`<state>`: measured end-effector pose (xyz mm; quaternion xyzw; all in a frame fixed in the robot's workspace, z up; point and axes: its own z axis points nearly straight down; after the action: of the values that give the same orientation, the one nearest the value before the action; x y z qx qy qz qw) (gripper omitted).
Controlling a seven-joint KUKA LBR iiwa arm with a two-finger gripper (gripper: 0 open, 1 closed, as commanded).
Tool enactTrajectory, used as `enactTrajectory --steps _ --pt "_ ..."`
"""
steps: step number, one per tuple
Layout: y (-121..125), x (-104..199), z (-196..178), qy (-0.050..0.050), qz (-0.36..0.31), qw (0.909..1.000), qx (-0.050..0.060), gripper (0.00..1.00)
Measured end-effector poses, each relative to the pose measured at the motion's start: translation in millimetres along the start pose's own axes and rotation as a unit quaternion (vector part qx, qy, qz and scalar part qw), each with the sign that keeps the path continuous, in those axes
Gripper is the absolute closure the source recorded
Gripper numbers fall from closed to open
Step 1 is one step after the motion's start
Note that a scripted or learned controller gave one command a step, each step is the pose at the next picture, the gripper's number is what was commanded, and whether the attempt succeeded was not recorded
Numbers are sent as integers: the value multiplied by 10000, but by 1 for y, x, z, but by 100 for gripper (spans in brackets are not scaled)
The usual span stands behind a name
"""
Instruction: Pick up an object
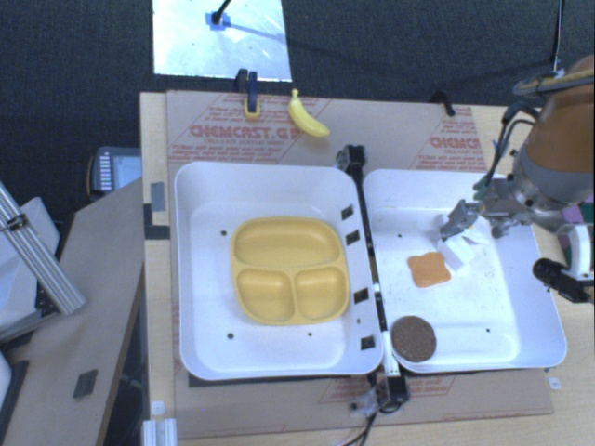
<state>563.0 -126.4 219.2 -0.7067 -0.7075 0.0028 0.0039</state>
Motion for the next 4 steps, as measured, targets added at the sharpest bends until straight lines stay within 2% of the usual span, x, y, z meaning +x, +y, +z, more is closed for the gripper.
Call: enactTrajectory --steps 1,2,3,4 --pt "2 0 -6 -8 -11 10000 -52 0" --pt "1 -4 57 -5 1 10000 -30 0" --pt "5 -10 114 -33 2 10000 -81 0" --pt "12 -14 123 -52 5 9999 -157 0"
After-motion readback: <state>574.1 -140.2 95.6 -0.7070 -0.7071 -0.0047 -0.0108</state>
